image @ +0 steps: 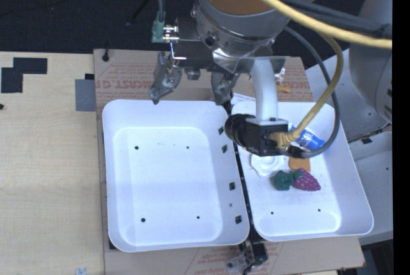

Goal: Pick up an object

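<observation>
While end effector [189,91] hangs released, fingers spread with nothing between, over far rim of left bin [122,171], green piece [282,181] and purple piece [307,183] lie touching in right bin [346,203]

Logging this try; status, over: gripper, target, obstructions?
Gripper open, holding nothing, above far rim of left bin. Green piece and purple piece side by side in right bin, untouched. No blocker seen around them.

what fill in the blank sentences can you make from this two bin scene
1. The gripper has its fingers ____, with nothing between them.
2. The purple object lies in the view's ____ bin.
3. In the view, the green object sits just ____ of it.
Missing words: open; right; left
</observation>
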Controlling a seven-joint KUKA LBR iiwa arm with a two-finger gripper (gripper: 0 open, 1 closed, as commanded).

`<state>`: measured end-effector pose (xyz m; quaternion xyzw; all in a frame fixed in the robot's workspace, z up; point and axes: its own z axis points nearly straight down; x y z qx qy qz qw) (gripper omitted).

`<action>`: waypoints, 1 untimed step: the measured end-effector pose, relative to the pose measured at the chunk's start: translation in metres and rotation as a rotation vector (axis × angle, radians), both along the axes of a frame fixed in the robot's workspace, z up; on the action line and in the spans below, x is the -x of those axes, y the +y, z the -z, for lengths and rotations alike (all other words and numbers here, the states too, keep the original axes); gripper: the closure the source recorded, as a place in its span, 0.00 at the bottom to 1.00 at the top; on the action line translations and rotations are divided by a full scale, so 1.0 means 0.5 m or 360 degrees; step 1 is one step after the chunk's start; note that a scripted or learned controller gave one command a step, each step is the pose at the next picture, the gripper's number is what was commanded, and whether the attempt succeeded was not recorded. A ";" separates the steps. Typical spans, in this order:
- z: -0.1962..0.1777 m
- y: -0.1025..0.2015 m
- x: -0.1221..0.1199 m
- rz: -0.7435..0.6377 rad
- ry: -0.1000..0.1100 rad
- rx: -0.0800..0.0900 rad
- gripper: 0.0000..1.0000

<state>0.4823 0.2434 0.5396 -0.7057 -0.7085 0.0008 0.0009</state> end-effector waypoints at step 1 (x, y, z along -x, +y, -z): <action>-0.014 0.003 -0.003 -0.0011 0.0009 0.0006 1.00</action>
